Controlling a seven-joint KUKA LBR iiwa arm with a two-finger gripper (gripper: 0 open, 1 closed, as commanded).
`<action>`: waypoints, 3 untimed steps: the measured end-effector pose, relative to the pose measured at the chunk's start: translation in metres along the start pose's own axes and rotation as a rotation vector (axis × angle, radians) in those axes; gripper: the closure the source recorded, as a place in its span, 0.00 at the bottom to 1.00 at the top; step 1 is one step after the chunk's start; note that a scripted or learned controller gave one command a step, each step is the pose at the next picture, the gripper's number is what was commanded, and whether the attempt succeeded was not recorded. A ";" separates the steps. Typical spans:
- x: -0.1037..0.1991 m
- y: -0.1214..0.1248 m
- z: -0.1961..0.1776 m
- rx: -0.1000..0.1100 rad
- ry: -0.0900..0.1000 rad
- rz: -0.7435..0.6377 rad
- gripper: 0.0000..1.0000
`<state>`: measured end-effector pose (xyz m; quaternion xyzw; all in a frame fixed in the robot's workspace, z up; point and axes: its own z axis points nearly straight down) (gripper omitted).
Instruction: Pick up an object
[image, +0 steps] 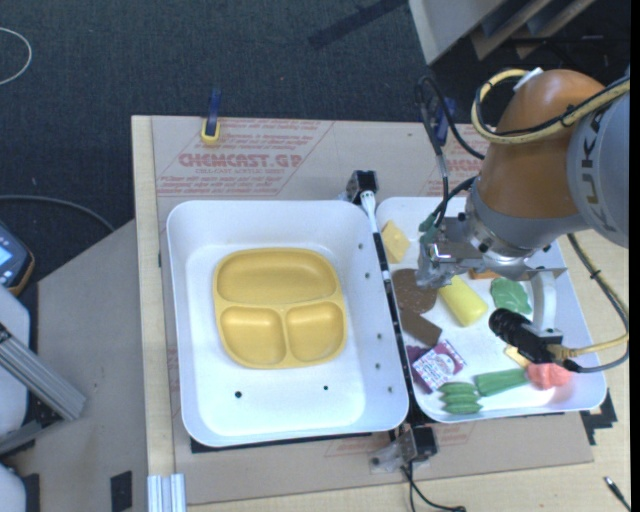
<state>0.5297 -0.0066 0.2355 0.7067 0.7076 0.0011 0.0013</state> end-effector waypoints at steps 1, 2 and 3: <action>0.000 -0.011 0.010 0.007 0.001 0.002 1.00; 0.001 0.005 0.002 0.000 0.000 0.000 1.00; -0.003 -0.010 0.017 0.008 0.001 0.002 1.00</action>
